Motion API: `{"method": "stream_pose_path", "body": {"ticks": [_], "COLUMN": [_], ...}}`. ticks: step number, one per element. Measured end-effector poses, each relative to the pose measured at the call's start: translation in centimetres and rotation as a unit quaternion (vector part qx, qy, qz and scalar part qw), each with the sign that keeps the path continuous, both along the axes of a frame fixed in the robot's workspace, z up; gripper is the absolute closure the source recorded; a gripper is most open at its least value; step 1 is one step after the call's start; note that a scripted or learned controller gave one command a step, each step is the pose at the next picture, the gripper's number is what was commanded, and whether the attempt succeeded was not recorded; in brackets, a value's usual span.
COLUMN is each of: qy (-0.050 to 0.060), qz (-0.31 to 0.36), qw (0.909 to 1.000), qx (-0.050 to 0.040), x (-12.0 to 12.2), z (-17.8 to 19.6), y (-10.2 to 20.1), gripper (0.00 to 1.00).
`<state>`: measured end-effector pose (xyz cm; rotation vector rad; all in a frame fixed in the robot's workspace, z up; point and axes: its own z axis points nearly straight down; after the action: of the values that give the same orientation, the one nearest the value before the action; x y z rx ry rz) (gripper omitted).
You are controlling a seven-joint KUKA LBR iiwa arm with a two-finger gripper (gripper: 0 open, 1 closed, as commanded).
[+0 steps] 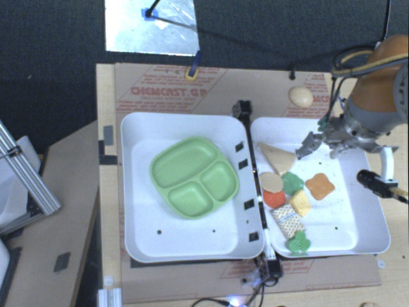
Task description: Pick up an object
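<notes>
My gripper (321,148) hangs over the back part of the right bin (367,235), open, with nothing between its fingers. Just to its left a tan wedge (276,156) lies flat on the bin floor. Nearer the front sit an orange piece (319,186), a green broccoli-like piece (293,183), a beige disc (271,182), a red piece (275,199), a yellow block (301,204), a patterned packet (288,221) and another green piece (298,242).
The left bin (137,235) holds a green divided plate (193,176). A pale egg-shaped thing (300,96) lies on the cardboard behind the right bin. The divider between the bins (254,178) runs close beside the cluster of objects.
</notes>
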<state>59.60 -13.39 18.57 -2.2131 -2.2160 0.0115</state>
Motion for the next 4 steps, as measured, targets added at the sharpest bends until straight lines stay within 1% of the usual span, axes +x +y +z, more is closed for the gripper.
{"method": "stream_pose_path", "body": {"ticks": [1,2,3,4], "qy": [-0.007,-0.006,-0.007,-0.011], "qz": [0.001,0.000,0.000,0.000], "qw": [1.0000,1.0000,1.0000,0.9999], "qx": [-0.0008,-0.0009,-0.0006,-0.0005], "x": [0.3,-0.3,-0.2,0.1], "z": [0.8,-4.6,-9.6,-8.1], "y": [0.0,0.8,0.8,0.9], "gripper": [0.00,0.00,0.00,1.00]}}
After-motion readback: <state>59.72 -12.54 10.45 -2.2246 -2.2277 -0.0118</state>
